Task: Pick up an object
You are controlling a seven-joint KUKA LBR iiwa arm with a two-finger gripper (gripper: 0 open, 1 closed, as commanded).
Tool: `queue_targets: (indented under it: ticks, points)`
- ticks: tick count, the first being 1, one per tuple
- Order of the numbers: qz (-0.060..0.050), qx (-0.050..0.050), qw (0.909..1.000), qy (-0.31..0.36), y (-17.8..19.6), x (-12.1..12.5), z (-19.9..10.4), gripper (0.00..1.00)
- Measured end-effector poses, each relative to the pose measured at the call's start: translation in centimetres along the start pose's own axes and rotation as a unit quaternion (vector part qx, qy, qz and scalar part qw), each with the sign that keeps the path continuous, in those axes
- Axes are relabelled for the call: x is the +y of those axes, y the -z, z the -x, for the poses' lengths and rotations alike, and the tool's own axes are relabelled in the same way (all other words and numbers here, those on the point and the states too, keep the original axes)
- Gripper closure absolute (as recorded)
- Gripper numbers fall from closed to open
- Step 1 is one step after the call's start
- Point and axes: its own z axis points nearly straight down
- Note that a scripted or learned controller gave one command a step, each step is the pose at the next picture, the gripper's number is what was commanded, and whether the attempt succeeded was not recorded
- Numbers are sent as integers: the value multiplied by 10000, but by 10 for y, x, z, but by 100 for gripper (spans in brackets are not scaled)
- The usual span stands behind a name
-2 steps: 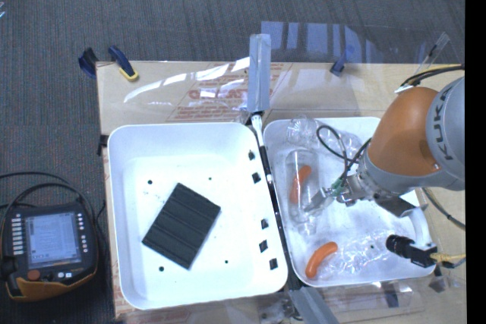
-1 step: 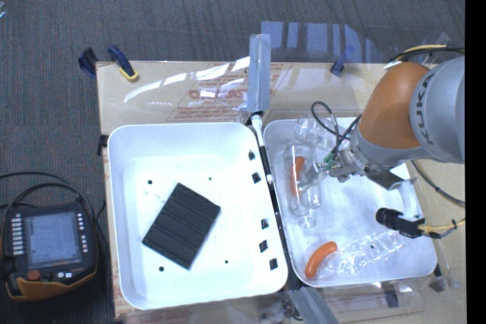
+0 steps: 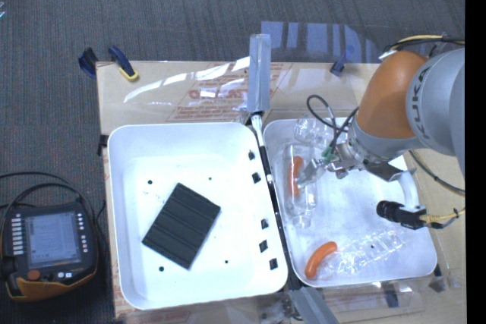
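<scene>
Robot arm [image 3: 414, 106] reaches over right bin [image 3: 425, 258]
Clear plastic bottles [image 3: 304, 182], an orange piece [image 3: 320, 259] inside; black slab [image 3: 182, 225] in left bin [image 3: 121, 155]. End effector [image 3: 323, 163] grip: cannot tell.

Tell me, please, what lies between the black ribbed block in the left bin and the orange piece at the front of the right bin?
In the camera view, bare white bin floor, then the divider with its small black tabs, separates the black ribbed block from the orange piece.
</scene>
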Motion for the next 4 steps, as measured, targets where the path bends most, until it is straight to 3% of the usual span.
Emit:
queue_targets:
  ticks: [1,2,3,4]
  points:
    - [-228,164,9974,662,-19,52,18,0]
    - [88,-57,9822,1877,-15,29,6,0]
    - [253,-154,9572,2880,-13,16,-5,0]
    - [91,-28,9540,2997,-16,62,11,0]
